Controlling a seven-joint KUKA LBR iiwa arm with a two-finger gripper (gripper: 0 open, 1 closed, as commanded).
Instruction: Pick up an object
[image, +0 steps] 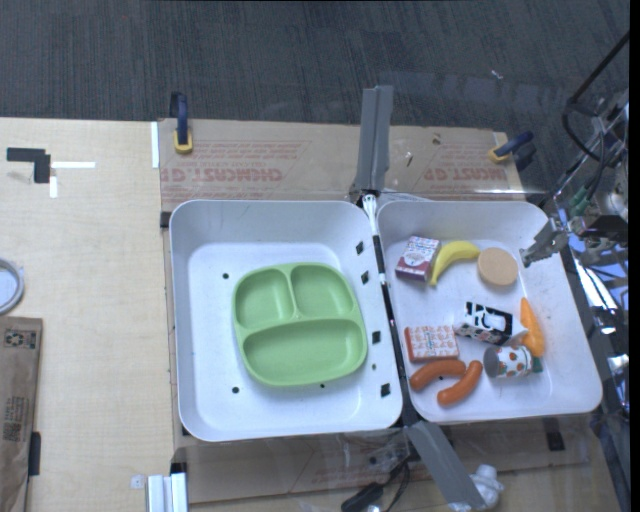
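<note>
Left white bin (190, 300): green three-compartment plastic plate (298, 323), lying flat. Right white bin (575, 385): small red-and-white box (417, 257) beside yellow banana (452, 259), round tan cookie (497, 267), black-and-white carton (486, 321), orange carrot (531, 326), patterned flat packet (431, 343), two red sausages (447, 381), tipped printed can (512, 362). Objects crowded, several touching. Gripper (540, 247) at bin's right rim near cookie; jaws' state: cannot tell.

Robotics laboratory test station. Evidence: plywood bench (80, 250) carrying two white bins (190, 330) fixed side by side, cardboard sheet held by clamps (180, 135) along the far edge, tape markers (30, 160) at the far left corner, loose cabling (590, 110) at right.
</note>
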